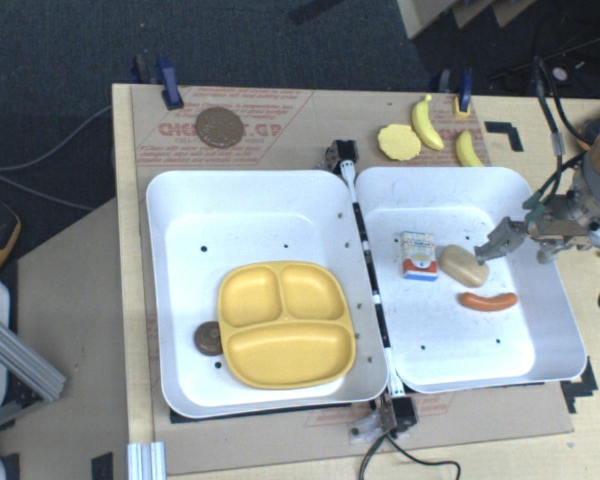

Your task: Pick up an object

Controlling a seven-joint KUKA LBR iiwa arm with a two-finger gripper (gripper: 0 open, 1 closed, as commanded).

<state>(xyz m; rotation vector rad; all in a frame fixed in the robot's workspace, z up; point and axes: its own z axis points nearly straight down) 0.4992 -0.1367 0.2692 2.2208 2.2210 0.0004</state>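
Note:
The right bin (540, 358) holds a small red, white and blue carton (417, 255), a tan rounded lump (462, 267) next to it, and a red-orange sausage (488, 301) lying flat just below. My gripper (521, 246) hangs over the bin's right side, open with nothing between its fingers. Its left fingertip (492, 243) is just right of and above the tan lump; I cannot tell if it touches it.
The left bin (180, 218) holds a yellow divided plate (283, 323) with a brown round piece (208, 338) at its left edge. Behind the bins lie a brown disc (218, 126), a yellow wavy slice (400, 142) and two bananas (428, 123).

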